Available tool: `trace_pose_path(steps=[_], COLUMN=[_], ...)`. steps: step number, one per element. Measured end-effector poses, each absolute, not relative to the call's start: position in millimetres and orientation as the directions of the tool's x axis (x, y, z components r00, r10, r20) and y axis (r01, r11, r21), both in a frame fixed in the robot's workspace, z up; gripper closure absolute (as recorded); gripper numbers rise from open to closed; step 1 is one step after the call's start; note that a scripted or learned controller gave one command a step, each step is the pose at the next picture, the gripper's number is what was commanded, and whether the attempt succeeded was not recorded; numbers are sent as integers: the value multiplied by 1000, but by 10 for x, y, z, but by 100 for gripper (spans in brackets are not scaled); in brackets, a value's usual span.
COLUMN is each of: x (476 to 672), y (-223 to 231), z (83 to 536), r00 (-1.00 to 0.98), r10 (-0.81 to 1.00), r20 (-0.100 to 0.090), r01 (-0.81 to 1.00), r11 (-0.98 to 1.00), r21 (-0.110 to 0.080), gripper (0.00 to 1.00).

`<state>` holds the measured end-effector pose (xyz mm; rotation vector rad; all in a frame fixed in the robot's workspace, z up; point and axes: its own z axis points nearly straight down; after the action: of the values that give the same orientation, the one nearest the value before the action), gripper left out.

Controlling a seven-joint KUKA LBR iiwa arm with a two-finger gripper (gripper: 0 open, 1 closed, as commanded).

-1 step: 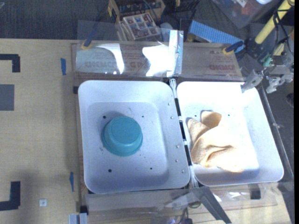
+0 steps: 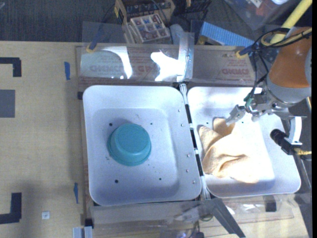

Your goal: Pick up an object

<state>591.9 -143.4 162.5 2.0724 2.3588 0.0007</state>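
Hand over right bin, at cloth's top edge.
You have the hand [image 2: 233, 117] touching the tan cloth [image 2: 225, 153] (grip state: cannot tell); teal bowl [image 2: 130, 144] sits upside down in left bin [image 2: 94, 108].

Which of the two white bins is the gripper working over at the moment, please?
The right bin, which holds the tan cloth; the gripper is at the cloth's upper edge. The left bin holds a teal bowl.
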Motion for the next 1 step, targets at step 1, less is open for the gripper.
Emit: trace_pose_path(steps=[1], x=[5969], y=[-1200], z=[944], r00=[-198], r10=[980], r20=[0], r01=[980], r11=[198], r21=[1], gripper=[0])
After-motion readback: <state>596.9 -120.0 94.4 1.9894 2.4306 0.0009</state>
